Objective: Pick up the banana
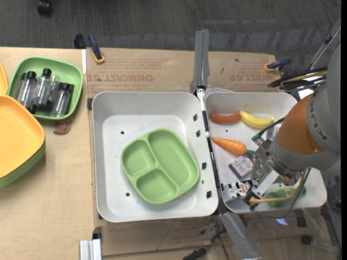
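Camera view: nearest the lens, in the right bin point(317, 196), the gripper point(261, 179) is seen low over a clutter of small packets by the near wall, and what state it is in cannot be told from here. The carrot point(230, 144) is passed just beyond it. Farther still, by the far wall, the banana point(255, 119) is found lying with its long axis roughly left to right beside a red sausage point(224, 117), so the target lies up and away from the tool.
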### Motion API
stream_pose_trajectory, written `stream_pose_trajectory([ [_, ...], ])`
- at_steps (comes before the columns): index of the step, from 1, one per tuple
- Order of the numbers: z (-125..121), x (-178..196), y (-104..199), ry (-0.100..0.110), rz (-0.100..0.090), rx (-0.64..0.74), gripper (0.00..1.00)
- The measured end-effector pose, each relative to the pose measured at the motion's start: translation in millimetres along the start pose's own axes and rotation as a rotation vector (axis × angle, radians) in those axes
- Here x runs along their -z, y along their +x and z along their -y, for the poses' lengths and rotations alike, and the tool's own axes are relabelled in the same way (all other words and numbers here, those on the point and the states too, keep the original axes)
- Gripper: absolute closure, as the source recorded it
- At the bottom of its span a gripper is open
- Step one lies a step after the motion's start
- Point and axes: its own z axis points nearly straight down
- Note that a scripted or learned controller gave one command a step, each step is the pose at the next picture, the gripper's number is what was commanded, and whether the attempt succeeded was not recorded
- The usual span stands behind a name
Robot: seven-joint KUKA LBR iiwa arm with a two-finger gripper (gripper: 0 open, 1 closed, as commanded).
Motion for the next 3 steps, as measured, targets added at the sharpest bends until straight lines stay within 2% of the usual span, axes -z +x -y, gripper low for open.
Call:
stream_pose_trajectory([
  [1,-0.4,0.8,0.2,-0.003,-0.001,-0.213,1.0],
  [3,-0.2,9.2,0.0,-0.002,0.001,-0.258,1.0],
])
